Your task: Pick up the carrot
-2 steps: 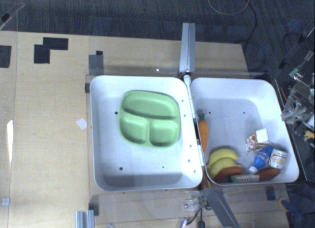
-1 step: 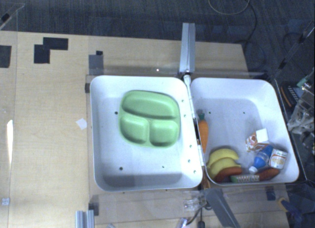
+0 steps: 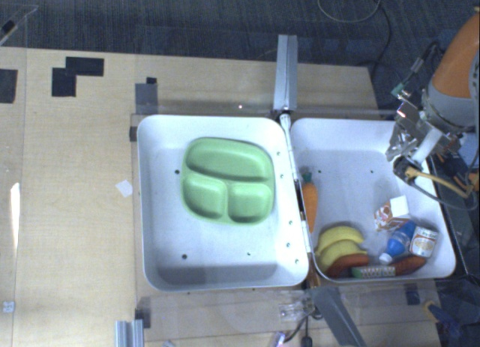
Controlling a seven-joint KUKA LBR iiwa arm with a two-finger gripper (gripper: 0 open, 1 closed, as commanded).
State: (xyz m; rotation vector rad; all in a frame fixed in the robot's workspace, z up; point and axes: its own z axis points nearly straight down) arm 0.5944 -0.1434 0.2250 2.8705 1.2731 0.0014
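At the right bin's (image 3: 352,137) far right edge my pincer (image 3: 406,152) hangs with nothing between its fingers, though I cannot tell whether they are spread or closed. I judge this the approach step: nothing is gripped yet. The carrot (image 3: 309,203) lies well apart from me, across the bin, tight against the left wall (leafy end pointing away, up the divider). Bananas (image 3: 339,239) sit just below it. Next I must cross leftward, line up along its length and descend carefully beside that wall.

Arm (image 3: 456,68) bent downward, jaws seemingly parted (blurry)
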